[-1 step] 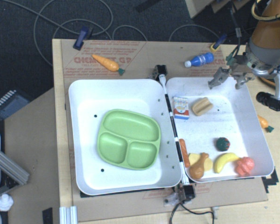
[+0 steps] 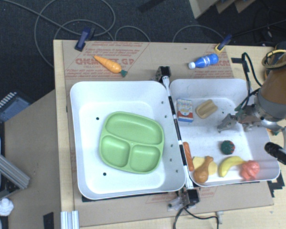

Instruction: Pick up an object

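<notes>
- Grey metal pincer [image 2: 227, 123] hangs over the right bin [image 2: 207, 86] near its right edge; grip state unclear.
- Round, bumpy green broccoli [image 2: 227, 147] lies just below it.
- Curved, smooth yellow banana [image 2: 229, 165] sits by the bin's front rim.

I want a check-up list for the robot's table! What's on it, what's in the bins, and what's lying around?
Surface: tan bench bearing left bin and right bin.
Job's things: right bin holds carton, bread piece, green ball, banana, pink toy, drumstick, sausage.
Clutter: green divided plate in left bin; carrot and blue bottle on bench.
Grippers: gripper low over right bin, beside bread piece.
Cables: loops on floor.
Surroundings: dark carpet.
</notes>
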### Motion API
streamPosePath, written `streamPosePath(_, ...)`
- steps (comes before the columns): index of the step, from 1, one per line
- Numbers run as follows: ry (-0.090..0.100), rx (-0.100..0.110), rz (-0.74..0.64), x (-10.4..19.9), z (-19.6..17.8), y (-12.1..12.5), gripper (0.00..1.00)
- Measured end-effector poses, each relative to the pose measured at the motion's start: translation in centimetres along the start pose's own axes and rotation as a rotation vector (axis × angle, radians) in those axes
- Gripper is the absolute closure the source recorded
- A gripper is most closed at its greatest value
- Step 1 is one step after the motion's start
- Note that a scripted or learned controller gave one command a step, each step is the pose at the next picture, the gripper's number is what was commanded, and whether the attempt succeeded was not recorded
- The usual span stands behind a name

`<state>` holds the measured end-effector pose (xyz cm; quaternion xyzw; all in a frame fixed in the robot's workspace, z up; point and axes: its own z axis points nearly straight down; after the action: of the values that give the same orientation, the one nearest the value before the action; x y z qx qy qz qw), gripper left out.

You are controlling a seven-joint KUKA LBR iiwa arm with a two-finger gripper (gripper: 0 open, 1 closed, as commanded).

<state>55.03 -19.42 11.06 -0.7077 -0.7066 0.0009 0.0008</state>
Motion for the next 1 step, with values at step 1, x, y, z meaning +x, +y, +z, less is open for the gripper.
streamPosePath(1,0.001,0.0,-0.001,1.95,2.67,-3.73,0.0)
